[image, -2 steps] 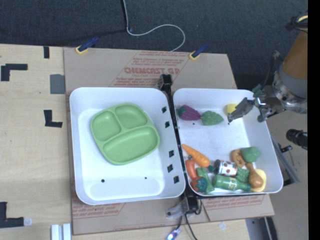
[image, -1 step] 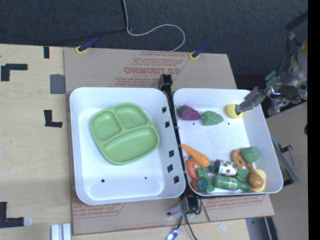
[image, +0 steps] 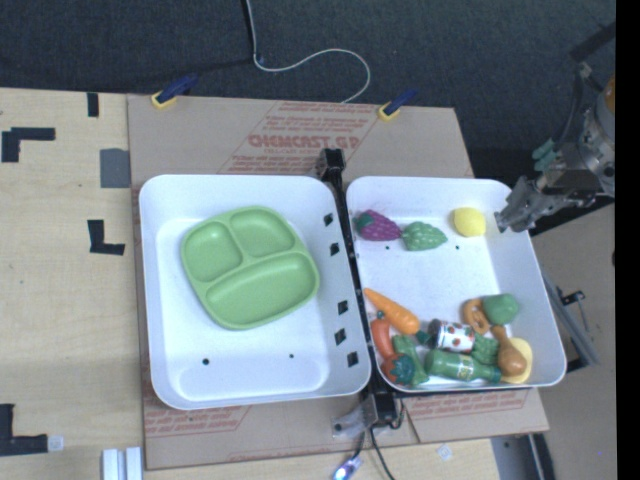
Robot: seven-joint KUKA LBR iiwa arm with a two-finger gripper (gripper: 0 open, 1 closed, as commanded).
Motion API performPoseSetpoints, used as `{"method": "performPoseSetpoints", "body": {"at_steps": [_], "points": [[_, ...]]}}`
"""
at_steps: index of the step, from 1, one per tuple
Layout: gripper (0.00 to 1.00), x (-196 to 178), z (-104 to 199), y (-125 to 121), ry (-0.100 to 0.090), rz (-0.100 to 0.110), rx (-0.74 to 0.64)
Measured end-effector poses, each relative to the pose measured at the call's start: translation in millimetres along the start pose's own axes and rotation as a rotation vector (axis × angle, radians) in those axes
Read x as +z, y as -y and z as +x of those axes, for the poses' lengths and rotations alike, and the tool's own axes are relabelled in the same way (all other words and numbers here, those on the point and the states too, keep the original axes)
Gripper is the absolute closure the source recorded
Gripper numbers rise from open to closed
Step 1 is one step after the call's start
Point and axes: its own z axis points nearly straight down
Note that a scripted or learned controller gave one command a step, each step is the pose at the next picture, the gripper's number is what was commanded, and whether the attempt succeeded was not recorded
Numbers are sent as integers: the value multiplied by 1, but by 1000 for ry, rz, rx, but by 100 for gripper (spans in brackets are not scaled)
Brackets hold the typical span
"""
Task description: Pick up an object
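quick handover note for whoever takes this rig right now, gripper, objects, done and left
Gripper: at the right bin's upper right rim, holding nothing visible.
Objects: round yellow lemon toy, green leafy toy and purple grape bunch along the top; orange carrot and a heap of small toys at the bottom.
Left bin: green divided plate.
Done: nothing picked.
Left: pick one object; the lemon lies nearest.

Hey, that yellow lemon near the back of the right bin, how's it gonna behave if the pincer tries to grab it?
The yellow lemon looks rounded and smooth, so it would probably roll or squirt aside if nudged. It looks like a small plastic toy, likely light and stiff. It sits apart from the green toy, near the right bin wall, which may crowd a grasp.
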Motion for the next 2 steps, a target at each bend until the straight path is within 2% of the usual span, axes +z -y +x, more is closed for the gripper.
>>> {"method": "performPoseSetpoints", "body": {"at_steps": [1,2], "points": [[100,-31,92,13,-3,-3,-8],[100,-43,215,22,-4,-1,-13]]}}
